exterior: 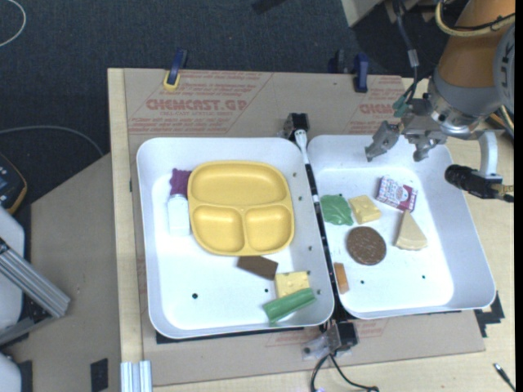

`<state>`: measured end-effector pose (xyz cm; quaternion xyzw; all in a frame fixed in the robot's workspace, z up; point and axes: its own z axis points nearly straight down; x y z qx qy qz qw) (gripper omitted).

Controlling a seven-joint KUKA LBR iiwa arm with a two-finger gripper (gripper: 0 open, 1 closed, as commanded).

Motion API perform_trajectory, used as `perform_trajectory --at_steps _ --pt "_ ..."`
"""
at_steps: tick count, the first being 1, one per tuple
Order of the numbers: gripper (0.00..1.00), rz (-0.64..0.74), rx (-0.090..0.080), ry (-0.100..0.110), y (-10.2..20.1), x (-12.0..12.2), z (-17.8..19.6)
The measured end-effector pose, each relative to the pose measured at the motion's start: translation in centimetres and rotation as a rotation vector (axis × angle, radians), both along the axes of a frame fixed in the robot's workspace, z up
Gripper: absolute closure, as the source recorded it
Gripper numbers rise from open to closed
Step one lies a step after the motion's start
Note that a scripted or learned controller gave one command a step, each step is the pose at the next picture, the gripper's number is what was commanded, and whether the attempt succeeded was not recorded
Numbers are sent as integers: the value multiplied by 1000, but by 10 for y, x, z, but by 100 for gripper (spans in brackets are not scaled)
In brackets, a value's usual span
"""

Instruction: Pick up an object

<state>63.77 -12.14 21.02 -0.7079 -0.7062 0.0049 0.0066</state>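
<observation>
We judge this the approach step: our gripper (402, 140) hangs spread and bare above the right bin (466, 284), just beyond the pink packet (396, 193). Next we must descend over that packet and close squarely on it

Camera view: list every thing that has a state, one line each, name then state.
hand: open, holding nothing, over the right bin's far edge
yellow tray: upright, lying flat in the left bin
white bottle: lying on its side beside the yellow tray
pink packet: flat in the right bin
brown disc: flat in the right bin
green pod: lying against the left bin's near rim
</observation>
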Motion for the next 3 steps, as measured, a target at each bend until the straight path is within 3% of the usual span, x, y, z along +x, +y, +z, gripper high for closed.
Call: perform_trajectory --at_steps 1,3 --pt "0 2 -2 -15 0 3 9" --pt "0 4 -1 -9 11 3 -114"
